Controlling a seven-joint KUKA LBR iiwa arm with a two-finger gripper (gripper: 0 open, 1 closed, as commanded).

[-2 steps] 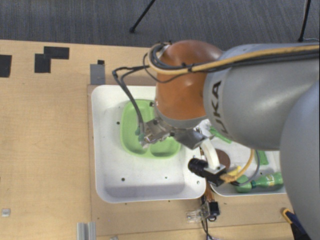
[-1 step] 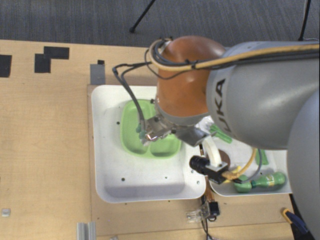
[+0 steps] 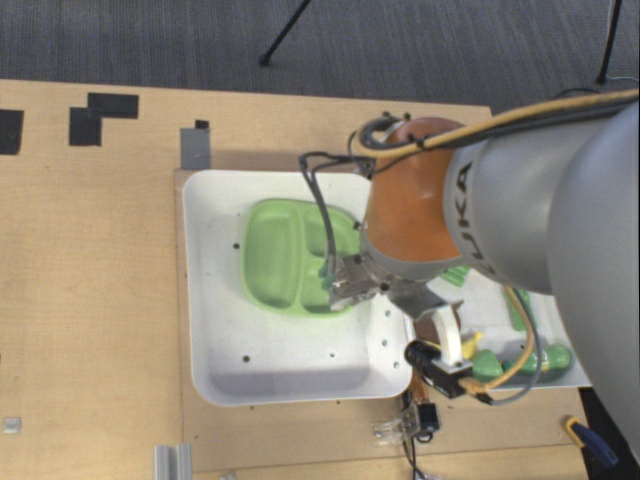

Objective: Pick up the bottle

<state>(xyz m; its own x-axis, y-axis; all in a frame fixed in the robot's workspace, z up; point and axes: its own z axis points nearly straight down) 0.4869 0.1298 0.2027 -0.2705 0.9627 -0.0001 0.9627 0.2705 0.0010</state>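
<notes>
My gripper [image 3: 342, 286] hangs low over the left bin [image 3: 215, 268], at the right edge of a green divided plate [image 3: 285, 253] that lies in it. The orange wrist band and the grey arm cover most of the gripper from above. No bottle can be made out for certain. Green objects [image 3: 487, 365] lie in the right bin, mostly hidden beneath the arm, and I cannot tell whether one of them is the bottle. Nothing shows between the gripper and the plate.
The arm covers nearly all of the right bin [image 3: 560, 378]. Cables loop around the wrist, and a connector [image 3: 440, 358] hangs by the wall between the bins. Dark markers [image 3: 100, 116] lie on the wooden bench at the far left.
</notes>
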